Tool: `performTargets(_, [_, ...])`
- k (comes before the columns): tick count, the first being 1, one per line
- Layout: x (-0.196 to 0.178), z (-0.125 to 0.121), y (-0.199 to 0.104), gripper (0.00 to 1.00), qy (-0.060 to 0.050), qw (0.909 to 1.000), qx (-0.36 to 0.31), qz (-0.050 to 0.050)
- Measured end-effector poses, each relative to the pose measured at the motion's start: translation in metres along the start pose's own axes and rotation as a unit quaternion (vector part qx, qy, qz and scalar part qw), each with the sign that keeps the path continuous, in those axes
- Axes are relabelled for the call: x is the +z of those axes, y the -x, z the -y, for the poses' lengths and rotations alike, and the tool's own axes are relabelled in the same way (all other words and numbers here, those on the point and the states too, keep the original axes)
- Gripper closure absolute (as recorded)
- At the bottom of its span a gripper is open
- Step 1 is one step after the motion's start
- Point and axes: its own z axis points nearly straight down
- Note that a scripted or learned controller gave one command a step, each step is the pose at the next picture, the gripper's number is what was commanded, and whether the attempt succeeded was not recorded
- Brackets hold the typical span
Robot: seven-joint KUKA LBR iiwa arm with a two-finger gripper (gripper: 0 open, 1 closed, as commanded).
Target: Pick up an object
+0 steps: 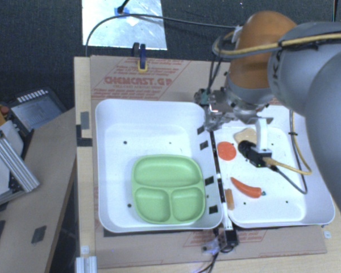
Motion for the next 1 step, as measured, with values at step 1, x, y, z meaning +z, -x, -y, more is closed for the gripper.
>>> performTargets(1, [0.0066, -0.0156, -0.0554, 1.0, 0.001, 1.0, 0.0, 0.0])
